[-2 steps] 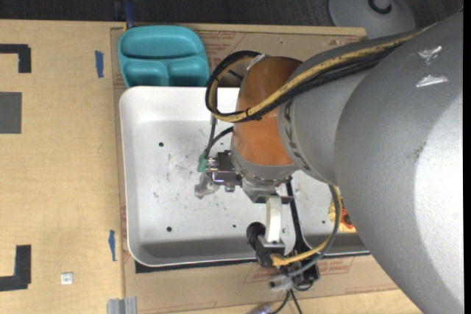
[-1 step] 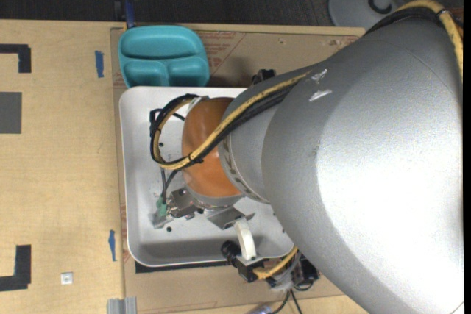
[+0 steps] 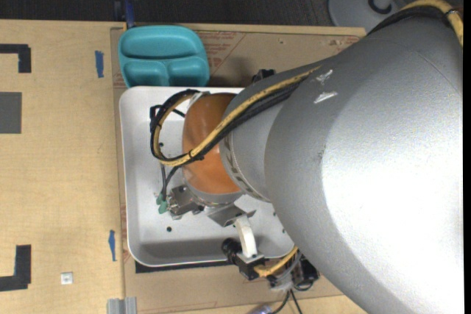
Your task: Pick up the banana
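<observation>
While the arm (image 3: 353, 158) covers one white bin (image 3: 140, 180), one teal tray (image 3: 163, 55) perhaps adjoins.

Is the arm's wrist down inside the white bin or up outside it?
Inside, as far as the slanted view shows: the arm's orange band and wrist overlap the shallow white bin, within its rim. Its height above the floor is unclear.

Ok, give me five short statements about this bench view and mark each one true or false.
1. The arm reaches over a white bin. True.
2. A teal tray sits beyond the bin's far edge. True.
3. The band above the wrist is green. False: the band is orange.
4. The bench top is bare steel. False: it is tan, like cardboard, with black marks and blue tape.
5. A black and yellow cable loops beside the orange band. True.
</observation>
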`<state>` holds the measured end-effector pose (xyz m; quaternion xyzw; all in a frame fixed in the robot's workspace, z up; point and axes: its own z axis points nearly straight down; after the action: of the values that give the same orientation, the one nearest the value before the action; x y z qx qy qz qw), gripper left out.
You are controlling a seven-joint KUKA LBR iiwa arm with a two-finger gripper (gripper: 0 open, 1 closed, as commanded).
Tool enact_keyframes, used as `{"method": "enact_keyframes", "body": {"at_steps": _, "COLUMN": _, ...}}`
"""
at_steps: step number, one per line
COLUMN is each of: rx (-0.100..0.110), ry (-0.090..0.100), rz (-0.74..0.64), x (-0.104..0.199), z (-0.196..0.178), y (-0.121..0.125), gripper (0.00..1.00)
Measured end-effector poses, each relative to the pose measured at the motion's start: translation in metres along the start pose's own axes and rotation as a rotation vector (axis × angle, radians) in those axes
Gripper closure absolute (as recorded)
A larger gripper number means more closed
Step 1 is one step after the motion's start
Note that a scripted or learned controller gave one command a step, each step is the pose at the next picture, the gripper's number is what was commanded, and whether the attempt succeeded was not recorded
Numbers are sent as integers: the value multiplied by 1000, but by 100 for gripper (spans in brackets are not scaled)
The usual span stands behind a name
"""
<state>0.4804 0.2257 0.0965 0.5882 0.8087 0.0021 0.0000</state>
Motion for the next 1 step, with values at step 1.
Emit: {"method": "enact_keyframes", "body": {"at_steps": 1, "rx": -1, "ry": 0, "rz": 2, "x": 0, "z": -10, "y": 0, "gripper": 100}}
